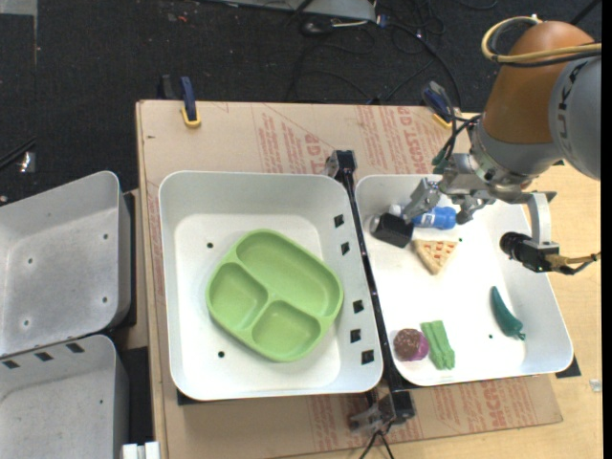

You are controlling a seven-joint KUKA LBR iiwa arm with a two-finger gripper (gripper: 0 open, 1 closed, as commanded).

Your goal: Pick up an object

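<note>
Two bins are seen; gripper [406,216] is lowered in right bin [545,338] beside blue-white bottle [435,218]. Finger state can't be told. Approach step judged; closure on it is needed next.

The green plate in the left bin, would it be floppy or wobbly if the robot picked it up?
Probably stiff, not floppy: the green plate looks like moulded plastic with three compartments. It lies flat in the left bin, so it likely won't roll or tip. It is wide and shallow, so the hand might find only the thin rim to pinch.
</note>
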